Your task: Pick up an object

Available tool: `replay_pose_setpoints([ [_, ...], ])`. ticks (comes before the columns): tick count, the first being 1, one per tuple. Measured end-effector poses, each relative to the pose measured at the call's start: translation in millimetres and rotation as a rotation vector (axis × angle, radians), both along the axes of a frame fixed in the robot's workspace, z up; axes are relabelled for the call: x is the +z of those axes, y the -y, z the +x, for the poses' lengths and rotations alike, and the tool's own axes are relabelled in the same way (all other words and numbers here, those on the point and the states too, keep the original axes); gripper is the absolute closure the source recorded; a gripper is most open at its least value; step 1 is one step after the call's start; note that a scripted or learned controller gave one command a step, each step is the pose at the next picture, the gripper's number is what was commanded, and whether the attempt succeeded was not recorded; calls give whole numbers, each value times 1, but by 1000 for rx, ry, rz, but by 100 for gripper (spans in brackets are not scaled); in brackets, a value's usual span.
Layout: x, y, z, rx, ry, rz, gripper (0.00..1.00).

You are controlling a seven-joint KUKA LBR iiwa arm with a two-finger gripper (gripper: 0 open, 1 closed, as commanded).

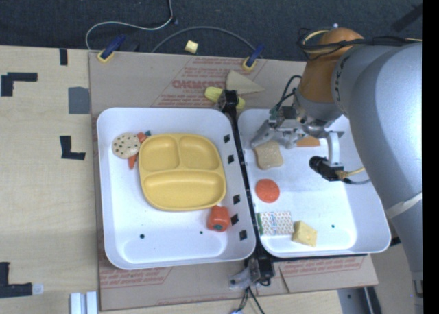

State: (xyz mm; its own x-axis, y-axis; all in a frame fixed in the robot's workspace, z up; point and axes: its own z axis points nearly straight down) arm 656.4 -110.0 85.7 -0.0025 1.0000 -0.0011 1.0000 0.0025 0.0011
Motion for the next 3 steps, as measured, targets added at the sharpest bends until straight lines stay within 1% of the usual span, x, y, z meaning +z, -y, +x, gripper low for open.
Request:
replay_pose_setpoints([
  [1, 1, 2, -13, -1, 3, -2, 0],
  [2, 0, -3, 1, -1, 0, 0, 0],
  [3, 0, -2, -2, -1, 2, -1, 0],
])
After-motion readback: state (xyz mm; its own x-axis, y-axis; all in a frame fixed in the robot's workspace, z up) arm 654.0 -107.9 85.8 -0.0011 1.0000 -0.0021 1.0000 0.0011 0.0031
